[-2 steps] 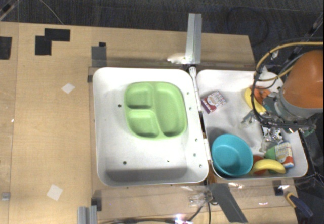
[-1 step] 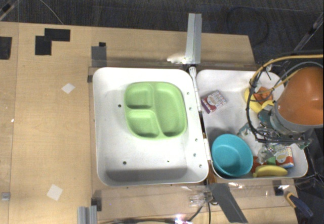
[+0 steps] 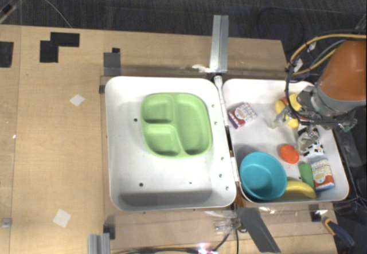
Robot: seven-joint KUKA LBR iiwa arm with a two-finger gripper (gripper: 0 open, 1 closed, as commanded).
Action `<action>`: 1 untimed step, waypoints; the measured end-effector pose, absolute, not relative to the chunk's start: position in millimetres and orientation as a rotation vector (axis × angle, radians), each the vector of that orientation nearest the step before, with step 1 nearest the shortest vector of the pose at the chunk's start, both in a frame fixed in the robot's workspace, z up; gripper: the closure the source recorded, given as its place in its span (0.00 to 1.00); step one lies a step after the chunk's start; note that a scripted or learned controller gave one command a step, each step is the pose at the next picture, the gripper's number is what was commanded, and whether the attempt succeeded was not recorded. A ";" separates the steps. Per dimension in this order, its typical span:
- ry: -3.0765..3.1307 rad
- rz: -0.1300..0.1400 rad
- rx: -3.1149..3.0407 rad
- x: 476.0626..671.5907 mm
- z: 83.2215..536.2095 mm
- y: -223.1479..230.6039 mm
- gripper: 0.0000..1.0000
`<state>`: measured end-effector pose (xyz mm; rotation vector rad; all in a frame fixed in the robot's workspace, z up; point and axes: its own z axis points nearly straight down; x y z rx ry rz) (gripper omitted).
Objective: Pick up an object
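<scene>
In the camera view, the gripper (image 3: pixel 308 132) hangs at the right of the frame over the right bin (image 3: pixel 252 91), above a black-and-white toy (image 3: pixel 313 148); whether its fingers are open, I cannot tell. Crowding risks a miss: an orange piece (image 3: pixel 289 153), small carton (image 3: pixel 321 172) and blue bowl (image 3: pixel 262 175) sit near. The print on the carton and on the packet (image 3: pixel 242 114) is unreadable.

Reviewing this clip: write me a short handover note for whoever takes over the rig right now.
Gripper: low over the right bin, near its right side; finger state unclear, nothing seen held.
Right bin holds: blue bowl, banana, orange piece, small carton, snack packet, black-and-white toy.
Left bin: green divided plate.
Done: arm is over the objects.
Left: grasp and lift one.
</scene>
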<state>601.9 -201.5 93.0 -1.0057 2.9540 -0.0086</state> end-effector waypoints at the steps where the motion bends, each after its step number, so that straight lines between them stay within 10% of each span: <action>1: 2.955 -0.011 -0.999 592.8 93.5 -201.6 0.00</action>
